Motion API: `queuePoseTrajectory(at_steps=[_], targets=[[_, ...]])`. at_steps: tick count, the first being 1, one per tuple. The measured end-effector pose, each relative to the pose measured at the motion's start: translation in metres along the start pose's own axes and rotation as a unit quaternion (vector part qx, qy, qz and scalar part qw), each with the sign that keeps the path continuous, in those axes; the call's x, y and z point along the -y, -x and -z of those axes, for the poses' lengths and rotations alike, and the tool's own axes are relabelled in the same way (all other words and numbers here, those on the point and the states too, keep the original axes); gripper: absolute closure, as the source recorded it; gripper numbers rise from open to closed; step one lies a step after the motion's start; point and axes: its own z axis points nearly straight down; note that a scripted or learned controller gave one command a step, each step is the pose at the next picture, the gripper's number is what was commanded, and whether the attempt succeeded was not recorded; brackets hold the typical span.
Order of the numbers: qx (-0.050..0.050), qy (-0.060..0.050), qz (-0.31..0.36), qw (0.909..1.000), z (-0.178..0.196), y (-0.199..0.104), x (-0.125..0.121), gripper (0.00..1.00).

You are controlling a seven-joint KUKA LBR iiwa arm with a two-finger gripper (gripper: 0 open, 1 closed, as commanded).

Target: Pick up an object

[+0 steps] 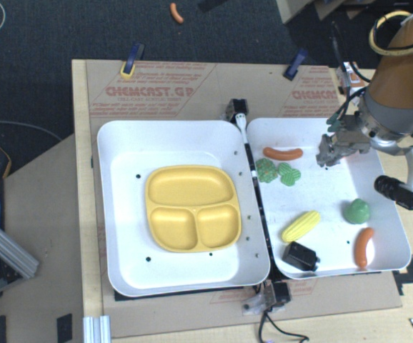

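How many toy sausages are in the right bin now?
2: one sausage at the far end beside the broccoli, another sausage at the near right corner, below the green ball.

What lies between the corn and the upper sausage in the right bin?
In the camera view, the broccoli lies between the corn and the upper sausage, just below the sausage.

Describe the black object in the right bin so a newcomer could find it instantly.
Start at the right-hand white bin and go to its near left corner, beside the divider between the bins. The black block lies there, just below the yellow corn cob. It is the one dark, boxy item; its neighbours are all coloured toy foods.
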Motion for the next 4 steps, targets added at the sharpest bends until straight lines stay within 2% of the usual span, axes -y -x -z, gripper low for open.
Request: queuePoseTrajectory(at_steps=[2,3,4], targets=[[0.0,0.001,0.001,1.0,0.008,-0.092,0.009,1.0],[0.001,0.0,-0.003,1.0,-0.001,-0.082,0.027,1.0],[0.002,0.002,-0.002,1.0,-0.005,-0.082,0.016,1.0]])
